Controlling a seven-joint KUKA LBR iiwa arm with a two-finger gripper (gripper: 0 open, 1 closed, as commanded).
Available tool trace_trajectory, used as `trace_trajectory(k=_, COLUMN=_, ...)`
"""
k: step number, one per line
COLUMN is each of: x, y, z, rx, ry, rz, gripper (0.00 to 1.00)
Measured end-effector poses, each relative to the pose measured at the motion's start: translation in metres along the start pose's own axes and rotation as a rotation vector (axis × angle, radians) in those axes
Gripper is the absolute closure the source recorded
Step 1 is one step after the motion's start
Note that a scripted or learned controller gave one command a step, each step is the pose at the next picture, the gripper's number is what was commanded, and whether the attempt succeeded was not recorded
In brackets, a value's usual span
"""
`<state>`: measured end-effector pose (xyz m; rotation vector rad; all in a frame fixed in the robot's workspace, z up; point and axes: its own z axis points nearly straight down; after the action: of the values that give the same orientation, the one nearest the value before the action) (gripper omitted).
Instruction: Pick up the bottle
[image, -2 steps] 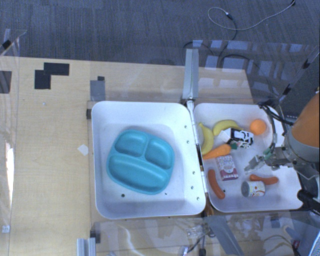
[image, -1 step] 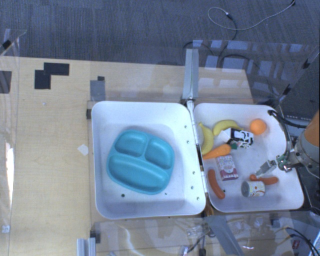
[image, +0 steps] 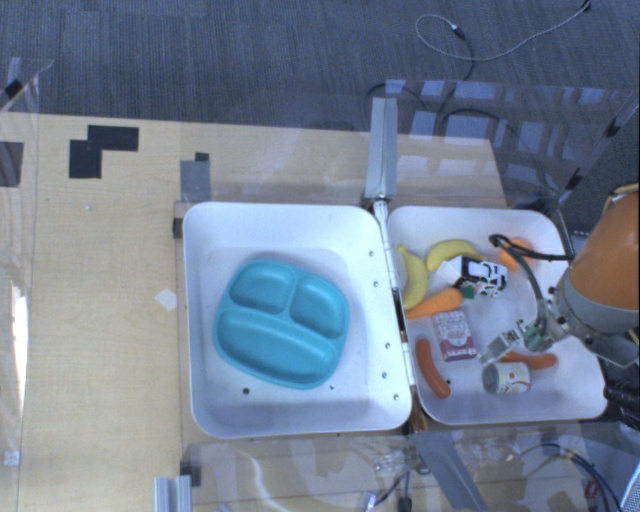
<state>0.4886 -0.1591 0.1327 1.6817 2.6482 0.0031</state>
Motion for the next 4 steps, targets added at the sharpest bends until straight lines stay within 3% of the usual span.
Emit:
trace_trajectory(k=1, x=-0.043, y=-0.020, z=-0.043, rx=-0.001, ry=-0.002, rz=-0.065, gripper=0.00)
trace_trajectory(k=2, x=-0.072, y=0.047, z=-0.093, rx=-0.003, ry=-0.004, rz=-0.134, gripper=0.00)
trace_trajectory(k=3, x=-0.057, y=0.012, z=-0.007, rx=-0.001, ry=-0.001, rz=-0.265, gripper=0.00)
trace_trajectory(k=4, x=-0.044, y=-0.018, z=0.043, rx=-0.007, ry=-0.009, rz=-0.325, gripper=0.00)
